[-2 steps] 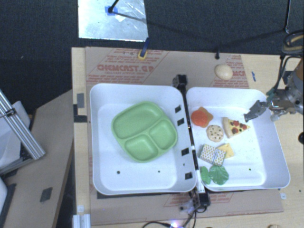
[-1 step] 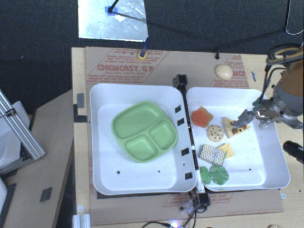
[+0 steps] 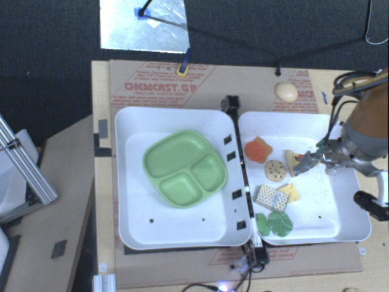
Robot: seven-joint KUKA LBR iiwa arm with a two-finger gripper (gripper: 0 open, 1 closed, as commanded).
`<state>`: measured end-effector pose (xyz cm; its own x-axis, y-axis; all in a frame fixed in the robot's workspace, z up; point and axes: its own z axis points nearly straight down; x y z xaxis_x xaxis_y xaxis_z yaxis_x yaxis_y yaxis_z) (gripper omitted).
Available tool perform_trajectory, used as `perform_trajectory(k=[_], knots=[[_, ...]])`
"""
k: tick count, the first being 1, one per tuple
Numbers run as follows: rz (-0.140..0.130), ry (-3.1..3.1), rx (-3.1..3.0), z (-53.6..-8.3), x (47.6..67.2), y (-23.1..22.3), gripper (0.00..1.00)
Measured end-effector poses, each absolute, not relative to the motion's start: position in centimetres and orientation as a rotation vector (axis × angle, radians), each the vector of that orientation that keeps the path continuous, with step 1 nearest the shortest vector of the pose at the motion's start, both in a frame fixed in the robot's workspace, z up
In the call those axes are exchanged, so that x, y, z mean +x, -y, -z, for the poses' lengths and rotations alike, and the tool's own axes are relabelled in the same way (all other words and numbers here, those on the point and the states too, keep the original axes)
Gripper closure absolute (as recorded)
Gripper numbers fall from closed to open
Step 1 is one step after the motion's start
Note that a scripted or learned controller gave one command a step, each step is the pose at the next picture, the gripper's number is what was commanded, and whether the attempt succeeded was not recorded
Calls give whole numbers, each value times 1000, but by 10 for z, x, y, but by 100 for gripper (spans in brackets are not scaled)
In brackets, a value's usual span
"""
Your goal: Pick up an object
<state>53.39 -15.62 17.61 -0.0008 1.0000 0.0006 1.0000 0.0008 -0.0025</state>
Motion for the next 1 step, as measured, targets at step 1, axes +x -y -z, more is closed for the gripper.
perform_trajectory(k=[1], knots=[[-1,2221,-2219,-133,530,156,0]])
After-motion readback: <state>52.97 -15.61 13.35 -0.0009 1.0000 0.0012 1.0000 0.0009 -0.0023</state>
